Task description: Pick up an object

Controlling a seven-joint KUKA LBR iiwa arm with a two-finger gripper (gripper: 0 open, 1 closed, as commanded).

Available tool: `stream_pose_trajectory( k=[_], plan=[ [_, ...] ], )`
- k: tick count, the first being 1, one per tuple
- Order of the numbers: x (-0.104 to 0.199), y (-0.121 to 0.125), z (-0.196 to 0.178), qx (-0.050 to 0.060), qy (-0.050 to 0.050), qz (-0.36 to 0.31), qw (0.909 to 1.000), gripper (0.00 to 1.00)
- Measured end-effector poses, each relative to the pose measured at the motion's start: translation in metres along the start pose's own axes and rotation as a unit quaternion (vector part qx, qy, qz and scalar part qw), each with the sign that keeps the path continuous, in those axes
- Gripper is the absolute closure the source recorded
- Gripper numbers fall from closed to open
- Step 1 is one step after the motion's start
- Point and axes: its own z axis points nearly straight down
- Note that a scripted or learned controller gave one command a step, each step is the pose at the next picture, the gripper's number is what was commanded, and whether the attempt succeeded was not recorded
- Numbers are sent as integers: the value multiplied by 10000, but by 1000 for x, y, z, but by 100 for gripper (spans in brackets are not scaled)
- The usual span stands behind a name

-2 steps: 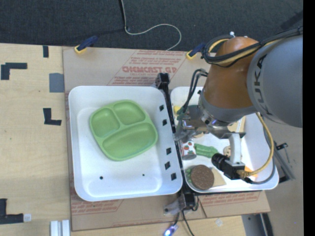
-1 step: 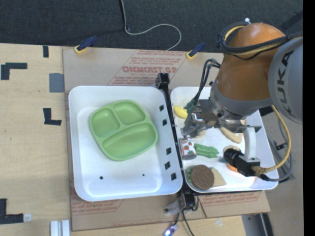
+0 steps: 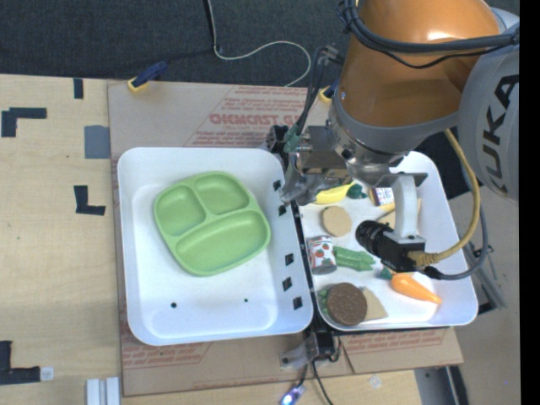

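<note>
Left bin [image 3: 135, 226]: green divided plate [image 3: 213, 222] is seen at centre, lying flat; judged light, stiff, slick plastic, too wide for a pinch across, so only a rim grasp would be workable. Right bin [image 3: 451, 226]: the pickable items are clustered there. Small printed box [image 3: 321, 254] sits at 9 o'clock in the bin, against the divider; judged light, rigid, best taken across its short sides. Dark round cookie-like disc [image 3: 345, 303] lies at 7 o'clock on a tan slice; flat, a poor grasp target. Tan round piece [image 3: 336, 220] sits near centre; yellow banana-like toy [image 3: 332, 196] lies at 11 o'clock, partly covered by the wrist; judged light, smooth plastic, to be taken across its middle. Green ridged piece [image 3: 354, 258] lies just beside the box, to its right; orange carrot [image 3: 415, 287] sits at 5 o'clock; judged light, hard, tapered, likely to slip, so the thick end is preferred. Gripper [image 3: 314, 180] is seen low at the bin's 10 o'clock corner, over the divider. Nothing is seen held; spread cannot be told.
</note>
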Motion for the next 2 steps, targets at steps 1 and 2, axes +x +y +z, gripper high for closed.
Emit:
stream_pose_trajectory(
  k=[1,2],
  plan=[
    [-32,0,21,14,-5,18,10000,100],
    [-31,0,11,22,-8,3,10000,100]
  ],
)
